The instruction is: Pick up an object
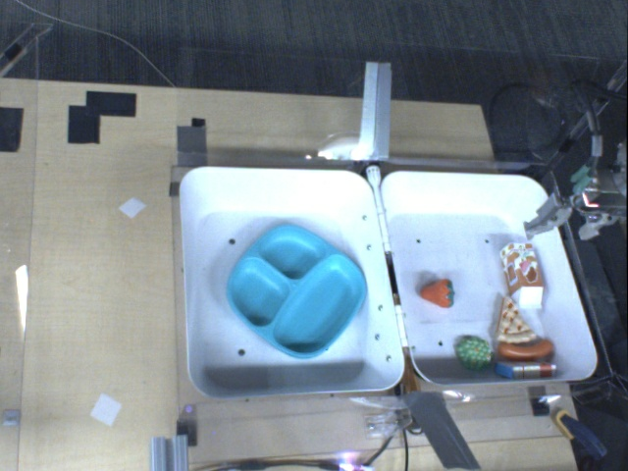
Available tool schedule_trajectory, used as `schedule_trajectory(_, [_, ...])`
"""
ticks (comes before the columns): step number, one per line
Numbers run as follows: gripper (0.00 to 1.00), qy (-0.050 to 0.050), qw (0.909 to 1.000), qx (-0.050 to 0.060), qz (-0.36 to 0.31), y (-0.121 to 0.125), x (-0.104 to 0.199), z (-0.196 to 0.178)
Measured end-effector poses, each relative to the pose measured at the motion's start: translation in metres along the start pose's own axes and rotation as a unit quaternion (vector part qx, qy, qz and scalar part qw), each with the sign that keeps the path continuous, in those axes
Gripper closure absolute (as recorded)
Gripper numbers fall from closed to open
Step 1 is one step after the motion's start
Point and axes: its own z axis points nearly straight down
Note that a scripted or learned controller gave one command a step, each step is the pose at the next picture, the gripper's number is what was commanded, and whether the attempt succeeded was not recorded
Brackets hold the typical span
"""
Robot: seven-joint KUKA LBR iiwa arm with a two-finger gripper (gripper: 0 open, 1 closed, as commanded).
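The right bin (461,199) holds several toy foods. A red strawberry (438,292) lies near its middle and a green broccoli-like piece (473,352) sits near the front wall. Along the right wall lie a cake slice (521,269), a pizza slice (511,320), a hot dog (525,349) and a thin blue and red stick (525,369). My gripper (561,209) hangs over the bin's far right rim, above and beyond the cake slice, touching none of the objects. Nothing is seen held in it.
The left bin (211,263) holds a blue divided plate (296,288). A metal post (377,116) stands behind the wall between the two bins. Cables and arm hardware (594,155) crowd the right edge. Wooden bench (88,292) stretches to the left.
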Motion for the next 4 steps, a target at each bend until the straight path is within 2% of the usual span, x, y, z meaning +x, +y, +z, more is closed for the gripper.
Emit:
schedule_trajectory(1, [0.0, 0.0, 1.0, -0.001, -0.006, -0.053, 0.027, 0.184])
schedule_trajectory(2, [0.0, -0.001, 0.9904, -0.004, -0.138, -0.054, 0.022, 0.19])
schedule_trajectory(3, [1.0, -0.004, 0.9904, -0.009, -0.138, -0.05, 0.021, 0.177])
schedule_trajectory(4, [1.0, 0.0, 0.9905, -0.002, -0.137, 0.015, 0.05, 0.068])
